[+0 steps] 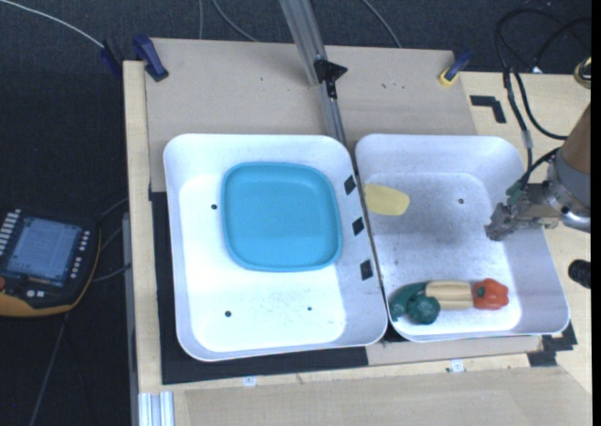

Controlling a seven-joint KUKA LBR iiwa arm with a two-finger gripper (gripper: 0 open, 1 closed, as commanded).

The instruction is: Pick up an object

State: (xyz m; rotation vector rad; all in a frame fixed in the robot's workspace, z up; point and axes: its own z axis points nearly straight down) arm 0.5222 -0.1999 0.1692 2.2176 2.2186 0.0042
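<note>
arm: reaches in from right, wrist low over right bin [535,255] | hand [500,223]: near bin's right wall, grip state cannot tell | objects: yellow piece [386,199], green-tan-red toy row [449,297] along front wall, apart from hand

Blue plate [282,216] in left bin [188,255]

Plate [282,216] in left bin [192,321]; three toys [449,297] along right bin's [441,154] front edge, pincer [500,224] behind them.
</note>
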